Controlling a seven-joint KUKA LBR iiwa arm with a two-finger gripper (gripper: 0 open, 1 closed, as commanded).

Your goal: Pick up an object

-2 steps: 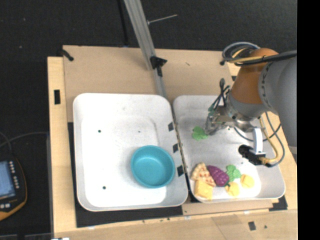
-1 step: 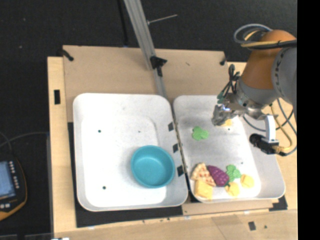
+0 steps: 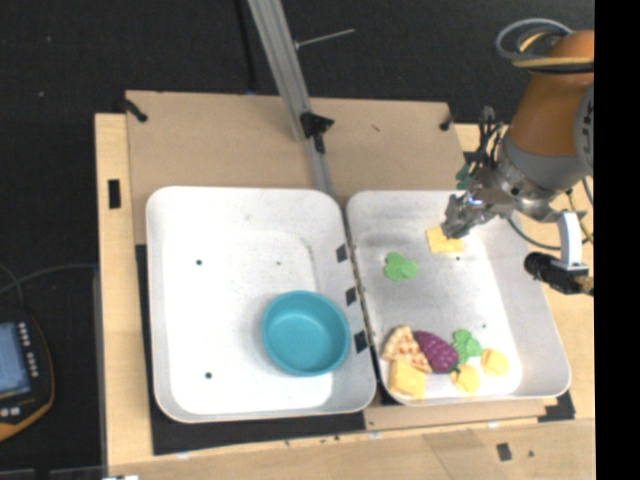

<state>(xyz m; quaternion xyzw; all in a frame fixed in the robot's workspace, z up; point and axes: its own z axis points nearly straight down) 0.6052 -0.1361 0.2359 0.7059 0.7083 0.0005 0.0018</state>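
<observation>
Here, line by line:

Arm: the grey KUKA arm with the orange band reaches in from the right, and its two-finger gripper (image 3: pixel 462 220) hangs low over the far part of the right-hand shallow white bin (image 3: pixel 530 318).

Fingers: I cannot tell whether they stand wide or narrow; they are small and dark against the bin.

Likely target: a small flat yellow block (image 3: pixel 441 240) lies on the bin floor just beside and below the gripper tip, apparently touching or nearly so. Nothing shows it held.

Handling: judged from its look, the yellow block is light, stiff plastic, not fragile and probably smooth enough to skid. Taking it across its short sides, fingers straddling it from above, seems soundest.

Other pieces, right bin: one green leafy toy (image 3: pixel 400 266) sits alone mid-bin, well apart from the rest. At the near edge lies a cluster: one orange-checked waffle-like wedge (image 3: pixel 399 344), one purple grape bunch (image 3: pixel 435 349), one second green leafy piece (image 3: pixel 466 344), and about three small yellow pieces (image 3: pixel 470 373), though their edges blur together.

Left bin: the second white bin (image 3: pixel 200 228) holds one round teal plastic bowl (image 3: pixel 305 332), upright, near its right wall.

Count: two bins, one bowl, roughly eight small toys.
</observation>
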